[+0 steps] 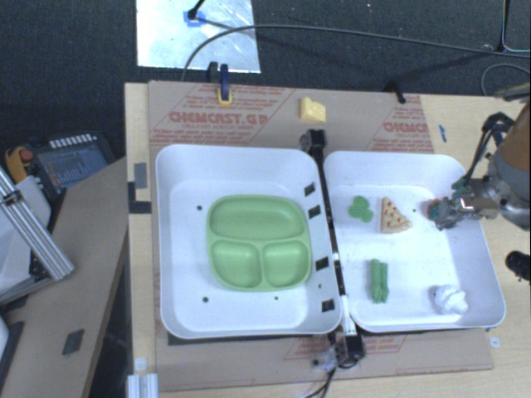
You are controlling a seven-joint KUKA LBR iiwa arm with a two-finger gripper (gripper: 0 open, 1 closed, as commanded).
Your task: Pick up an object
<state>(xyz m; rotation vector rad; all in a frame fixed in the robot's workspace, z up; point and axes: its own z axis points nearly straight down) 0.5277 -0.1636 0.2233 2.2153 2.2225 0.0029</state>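
A: Where's the gripper (441, 212)?
B: Low over the right bin (415, 309), near its right wall. Whether it grips anything, I cannot tell.
A: And the objects?
B: Pizza slice (394, 215) just left of it; white lump (448, 299) below.

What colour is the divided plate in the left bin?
The divided plate is light green, as the camera view shows clearly.
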